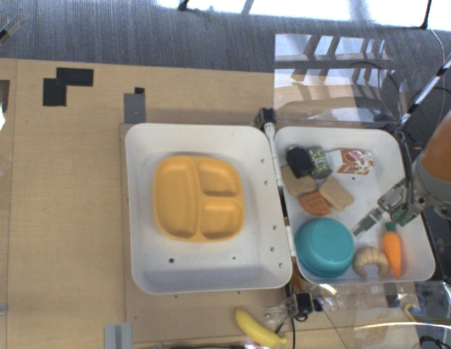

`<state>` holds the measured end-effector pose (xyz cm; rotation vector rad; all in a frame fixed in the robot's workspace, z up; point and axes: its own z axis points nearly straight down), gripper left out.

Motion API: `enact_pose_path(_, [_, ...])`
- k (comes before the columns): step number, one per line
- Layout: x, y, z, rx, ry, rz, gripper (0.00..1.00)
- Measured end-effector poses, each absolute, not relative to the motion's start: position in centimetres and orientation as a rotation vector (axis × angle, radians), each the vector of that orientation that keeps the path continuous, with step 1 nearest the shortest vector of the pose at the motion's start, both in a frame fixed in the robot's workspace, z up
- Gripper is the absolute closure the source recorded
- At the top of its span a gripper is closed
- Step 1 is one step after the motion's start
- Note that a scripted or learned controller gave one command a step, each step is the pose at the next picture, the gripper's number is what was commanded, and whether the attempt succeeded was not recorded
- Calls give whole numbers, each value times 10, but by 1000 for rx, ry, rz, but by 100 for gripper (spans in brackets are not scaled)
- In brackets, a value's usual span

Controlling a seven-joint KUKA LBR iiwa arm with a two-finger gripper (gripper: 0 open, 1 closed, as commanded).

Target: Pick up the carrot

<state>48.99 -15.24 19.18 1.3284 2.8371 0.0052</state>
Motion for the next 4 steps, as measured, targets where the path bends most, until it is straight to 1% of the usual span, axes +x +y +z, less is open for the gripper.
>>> enact_pose_path(1, [489,-208,95,826,3022,-3,0])
enact_pose_path(2, [494,-206,110,827,3008,1,100])
enact_pose_path(3, [491,-126,151,961,2982,10,100])
enact_pose_path(4, [489,-129,150,968,2982,5,0])
